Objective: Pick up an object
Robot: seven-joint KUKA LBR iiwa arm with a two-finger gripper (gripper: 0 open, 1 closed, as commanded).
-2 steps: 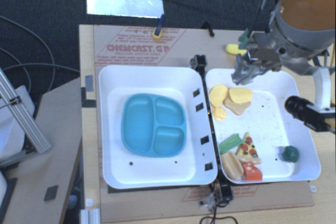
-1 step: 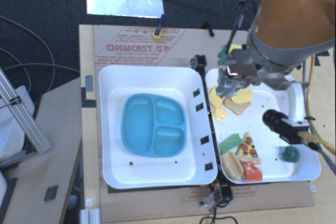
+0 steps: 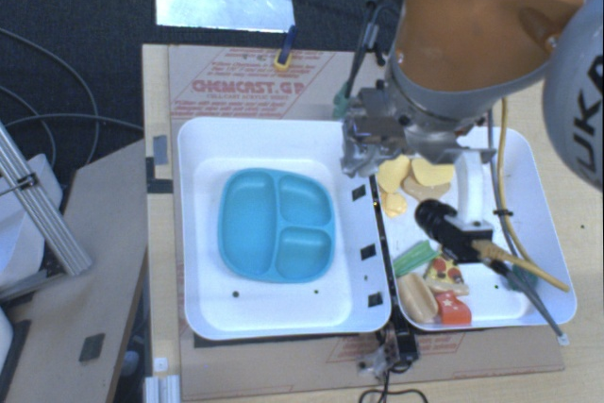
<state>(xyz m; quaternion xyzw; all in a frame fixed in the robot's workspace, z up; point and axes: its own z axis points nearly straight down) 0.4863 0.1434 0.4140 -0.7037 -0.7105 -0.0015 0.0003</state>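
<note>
The gripper (image 3: 363, 151) is hovering over the rim between the bins, just beside the yellow pieces (image 3: 415, 175) lying in the right bin (image 3: 552, 241). Whether it is open, shut or holding anything cannot be told.

Risk: a descent from here is likely striking the rim, or nudging the smooth, curved pieces aside.

The toys (image 3: 439, 283) nearer the camera are looking like glossy moulded plastic. The blue plate (image 3: 276, 226), smooth and three-sectioned, is sitting in the left bin (image 3: 203, 175).

A blue divided plate (image 3: 277, 226) lies in the left bin (image 3: 203, 302); the gripper (image 3: 371, 149) hangs beside yellow pieces (image 3: 416, 175).
</note>
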